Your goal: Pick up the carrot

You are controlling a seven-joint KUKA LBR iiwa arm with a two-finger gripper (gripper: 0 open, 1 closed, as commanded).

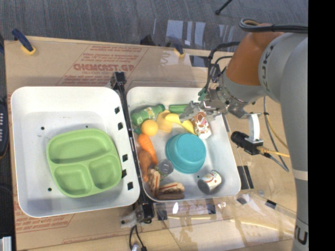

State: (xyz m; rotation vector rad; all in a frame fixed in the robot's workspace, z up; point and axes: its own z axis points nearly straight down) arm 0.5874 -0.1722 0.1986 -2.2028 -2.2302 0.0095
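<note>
One carrot (147, 146) lies along the right bin's (226, 140) left wall, near the counter's middle, tapered, smooth and probably light, stiff, a little slippery. Its thicker middle looks the best hold. The tool (201, 109) hovers by the bin's far edge; its state I cannot tell.

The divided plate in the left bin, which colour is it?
Light green, seen clearly in the camera view.
</note>
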